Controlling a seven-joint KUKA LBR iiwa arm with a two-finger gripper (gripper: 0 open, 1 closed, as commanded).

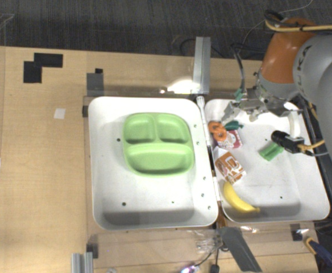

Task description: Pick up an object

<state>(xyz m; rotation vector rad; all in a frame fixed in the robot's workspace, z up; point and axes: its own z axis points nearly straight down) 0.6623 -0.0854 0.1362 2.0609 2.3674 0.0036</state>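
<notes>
Nothing is picked up yet. The hand [241, 104] hangs low over the far left part of the right bin [308, 201]; whether it is open or closed, I cannot tell. Candidate objects lie in that bin: an orange packet [217, 128] just beside it, a snack wrapper [229, 166], a banana [237, 198], a green block [270, 151]. The grasp and lift remain.
</notes>
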